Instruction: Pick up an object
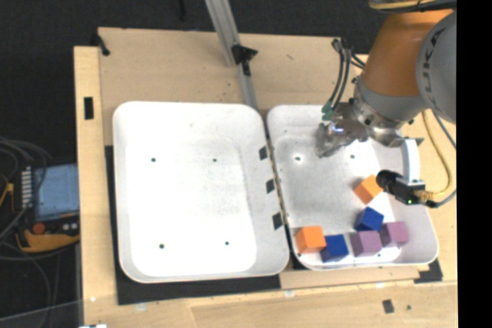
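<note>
Near edge of right bin [307, 165]: row of small blocks along the front wall, left to right an orange cube [310, 238], a blue cube [335, 247] touching it, a purple cube [367, 243], a second purple cube [397, 232] at the front right corner. Just behind that row, another blue cube [370, 219], close to the first purple one. Farther back toward the right wall, a second orange cube [369, 188], tilted, just beside a black cylindrical fitting [392, 184] hanging off the arm. Middle of the right bin floor bare white with a few dark dots. Left bin [188, 188] beside it, touching along the shared edge with black clips [270, 184] between. Farther back in the right bin, gripper [332, 136] low over the rear part of the floor, well apart from every block, nothing visible between the fingers; how far open they stand cannot be told, too small and blurred. Grey arm with orange band [400, 50] reaching in from the right above it, cables [342, 84] running down beside the wrist. Beyond the bins, tan tabletop [169, 65], slanted metal rail [219, 0] crossing its back edge. Off the tabletop at left, a blue box [58, 192] and dark wires on the floor.
</note>
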Robot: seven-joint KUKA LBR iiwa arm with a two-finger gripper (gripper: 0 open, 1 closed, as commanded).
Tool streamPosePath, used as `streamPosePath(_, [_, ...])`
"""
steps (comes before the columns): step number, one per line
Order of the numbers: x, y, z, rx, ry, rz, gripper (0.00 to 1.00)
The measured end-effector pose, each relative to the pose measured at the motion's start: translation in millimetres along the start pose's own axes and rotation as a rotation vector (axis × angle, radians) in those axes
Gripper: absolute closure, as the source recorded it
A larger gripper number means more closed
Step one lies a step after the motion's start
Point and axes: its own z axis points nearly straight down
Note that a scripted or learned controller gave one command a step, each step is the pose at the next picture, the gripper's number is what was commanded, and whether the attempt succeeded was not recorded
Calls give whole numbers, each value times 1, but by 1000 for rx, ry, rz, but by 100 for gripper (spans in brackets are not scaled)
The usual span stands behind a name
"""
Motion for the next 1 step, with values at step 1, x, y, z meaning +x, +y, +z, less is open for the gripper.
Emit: streamPosePath(1, [44,9,0,-4,-1,0,100])
